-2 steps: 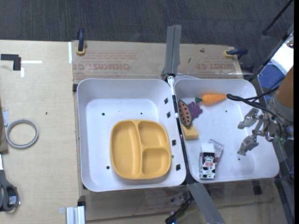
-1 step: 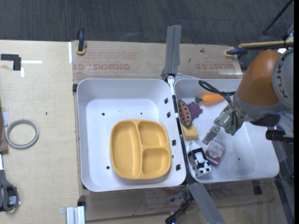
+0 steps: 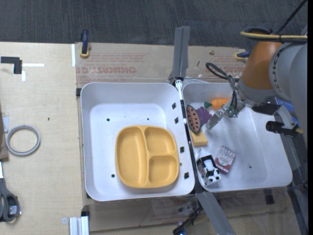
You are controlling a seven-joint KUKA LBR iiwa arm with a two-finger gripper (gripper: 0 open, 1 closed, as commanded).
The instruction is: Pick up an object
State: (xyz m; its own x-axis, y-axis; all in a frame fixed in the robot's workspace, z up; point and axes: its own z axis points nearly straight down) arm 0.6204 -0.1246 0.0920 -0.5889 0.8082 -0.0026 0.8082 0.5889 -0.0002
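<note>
I am lowering the claw (image 3: 213, 121) toward the purple toy (image 3: 203, 115), next comes the pinch, but I cannot tell its state

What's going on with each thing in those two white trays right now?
Yellow divided plate: flat in left bin.
Watermelon slice toy: leaning against right bin's left wall.
Yellow sponge: lying flat.
Red-white packet: lying loose.
Gripper: low over the toys.
</note>
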